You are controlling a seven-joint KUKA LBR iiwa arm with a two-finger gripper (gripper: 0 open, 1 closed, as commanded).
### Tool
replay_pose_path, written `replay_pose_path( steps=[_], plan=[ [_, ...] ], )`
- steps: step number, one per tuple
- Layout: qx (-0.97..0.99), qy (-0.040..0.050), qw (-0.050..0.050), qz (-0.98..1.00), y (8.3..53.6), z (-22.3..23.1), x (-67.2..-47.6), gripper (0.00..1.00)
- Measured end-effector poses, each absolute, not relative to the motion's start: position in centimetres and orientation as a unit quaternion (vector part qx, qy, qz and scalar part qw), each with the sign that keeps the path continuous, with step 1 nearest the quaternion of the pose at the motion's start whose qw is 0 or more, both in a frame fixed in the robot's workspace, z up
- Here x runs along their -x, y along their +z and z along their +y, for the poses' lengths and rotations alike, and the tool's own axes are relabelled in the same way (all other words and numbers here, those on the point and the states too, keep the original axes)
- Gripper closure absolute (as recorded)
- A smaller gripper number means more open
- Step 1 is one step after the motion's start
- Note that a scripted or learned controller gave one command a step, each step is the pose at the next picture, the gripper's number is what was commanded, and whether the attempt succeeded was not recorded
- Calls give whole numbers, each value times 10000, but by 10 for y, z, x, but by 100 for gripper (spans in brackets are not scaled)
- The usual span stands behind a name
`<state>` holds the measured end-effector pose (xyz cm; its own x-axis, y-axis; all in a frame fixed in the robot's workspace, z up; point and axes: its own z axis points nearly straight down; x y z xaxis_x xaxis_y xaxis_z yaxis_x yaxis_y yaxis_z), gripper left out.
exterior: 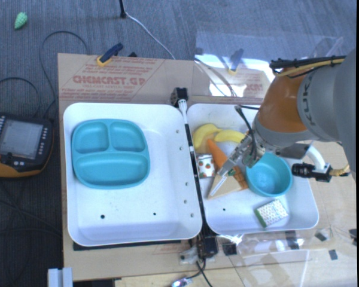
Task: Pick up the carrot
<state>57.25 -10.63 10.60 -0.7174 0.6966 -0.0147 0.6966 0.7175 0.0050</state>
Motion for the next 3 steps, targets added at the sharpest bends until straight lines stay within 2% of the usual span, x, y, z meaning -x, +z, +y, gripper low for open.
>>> replay_pose_path(
  steps=[1,2,3],
  plan=[
    [-4742,-16,-4,8804,182,-42,-626,100],
    [-5354,-26,-34,8446,180,47,-609,100],
    [-3579,-24,-23,9337,181,-6,-596,100]
  ],
)
